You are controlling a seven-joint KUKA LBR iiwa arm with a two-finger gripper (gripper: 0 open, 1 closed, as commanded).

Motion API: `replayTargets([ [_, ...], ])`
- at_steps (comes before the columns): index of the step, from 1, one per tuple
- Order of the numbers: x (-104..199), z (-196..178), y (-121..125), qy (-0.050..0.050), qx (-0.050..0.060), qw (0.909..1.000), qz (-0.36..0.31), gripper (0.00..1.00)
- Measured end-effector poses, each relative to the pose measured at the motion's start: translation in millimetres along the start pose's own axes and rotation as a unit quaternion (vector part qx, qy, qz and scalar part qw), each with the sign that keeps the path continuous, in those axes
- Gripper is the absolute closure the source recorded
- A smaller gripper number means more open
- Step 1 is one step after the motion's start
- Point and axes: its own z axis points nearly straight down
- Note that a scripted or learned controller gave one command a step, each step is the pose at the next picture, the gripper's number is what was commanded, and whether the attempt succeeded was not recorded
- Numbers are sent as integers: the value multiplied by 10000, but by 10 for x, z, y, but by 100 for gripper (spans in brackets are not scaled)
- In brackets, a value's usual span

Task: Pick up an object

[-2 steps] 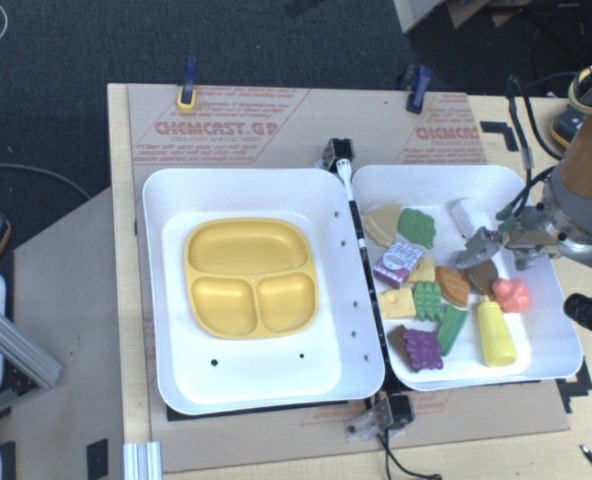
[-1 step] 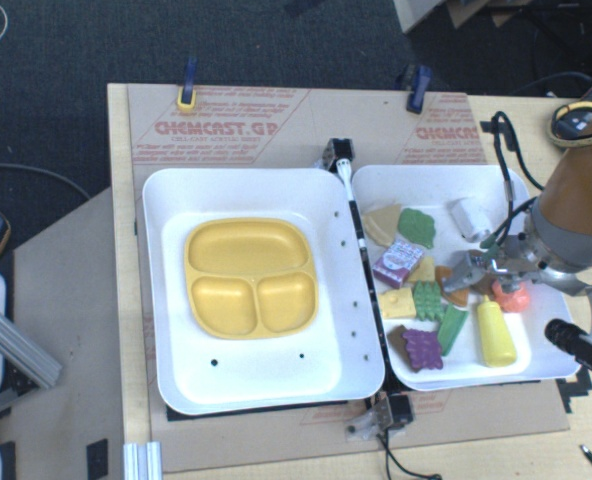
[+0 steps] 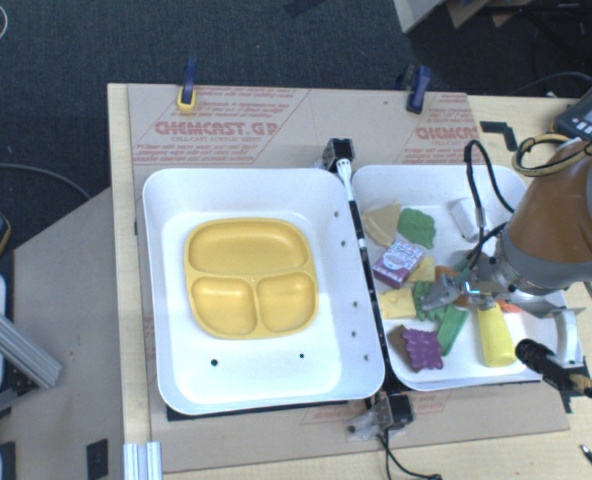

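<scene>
The right bin (image 3: pixel 428 174) holds several toy items. Among them are a green leafy piece (image 3: pixel 416 225), a purple box (image 3: pixel 398 261), a purple grape bunch (image 3: pixel 422 348), a long green piece (image 3: pixel 452 329) and a yellow bottle shape (image 3: pixel 495 337). My gripper (image 3: pixel 438 296) is low in the middle of this bin, just right of the purple box and directly above the long green piece. The arm hides what lies under its wrist.
The left bin (image 3: pixel 166 268) carries a yellow divided plate (image 3: pixel 248 275). A pale yellow wedge (image 3: pixel 380 223) and a small white item (image 3: pixel 463 216) lie at the back of the right bin. Cables (image 3: pixel 476 183) loop over the right bin's far corner.
</scene>
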Motion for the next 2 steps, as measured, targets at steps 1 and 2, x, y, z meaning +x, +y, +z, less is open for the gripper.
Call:
replayTargets([
  [1,4,166,27,-3,-55,10000,5,0],
  [2,13,38,53,-7,-104,9999,1,100],
])
